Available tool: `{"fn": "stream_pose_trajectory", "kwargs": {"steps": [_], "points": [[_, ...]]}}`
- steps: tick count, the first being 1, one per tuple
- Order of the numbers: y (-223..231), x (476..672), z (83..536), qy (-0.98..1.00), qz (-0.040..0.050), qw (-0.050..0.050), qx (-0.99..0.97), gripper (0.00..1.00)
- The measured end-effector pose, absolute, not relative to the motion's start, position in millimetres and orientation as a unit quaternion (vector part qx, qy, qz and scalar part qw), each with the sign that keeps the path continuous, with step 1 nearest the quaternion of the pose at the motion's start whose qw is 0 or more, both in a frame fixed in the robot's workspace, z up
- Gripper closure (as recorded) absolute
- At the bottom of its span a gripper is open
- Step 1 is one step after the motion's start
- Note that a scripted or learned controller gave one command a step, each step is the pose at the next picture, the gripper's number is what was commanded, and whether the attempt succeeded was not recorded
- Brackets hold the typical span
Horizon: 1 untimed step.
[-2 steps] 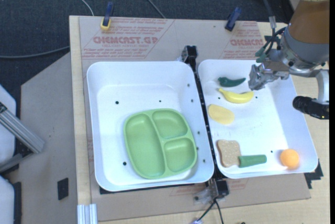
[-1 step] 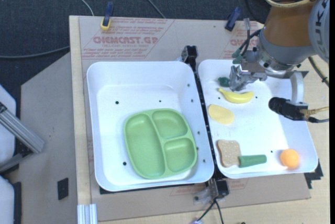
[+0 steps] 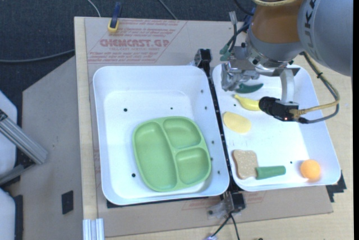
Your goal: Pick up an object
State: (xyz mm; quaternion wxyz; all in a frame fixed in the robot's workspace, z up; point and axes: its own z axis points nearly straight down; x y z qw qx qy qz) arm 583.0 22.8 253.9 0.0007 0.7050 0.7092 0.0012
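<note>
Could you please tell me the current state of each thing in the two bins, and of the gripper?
Green tray: lying flat in the left bin.
Slice of bread: flat in the right bin, touching the green stick.
Orange ball: resting apart.
Yellow oval piece: lying flat.
Banana: lying flat.
Gripper: low over the right bin's far end.

a flat bench board of tan material, printed with reddish lettering along its far edge, rests on dark speckled flooring and carries two shallow white plastic bins side by side, their inner rims touching. the left white bin lies toward the board's middle and the right white bin reaches the board's right side, with a black clamp at the far end of the seam between them. a small blue-and-yellow clip sits on the board's far edge near the left corner.
</note>
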Motion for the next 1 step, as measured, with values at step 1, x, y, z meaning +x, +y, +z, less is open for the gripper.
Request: {"fn": "stream_pose_trajectory", "kwargs": {"steps": [1], "points": [[68.7, 595.4, 236.0, 0.709, 0.0006, 0.000, 0.705, 1.00]]}}
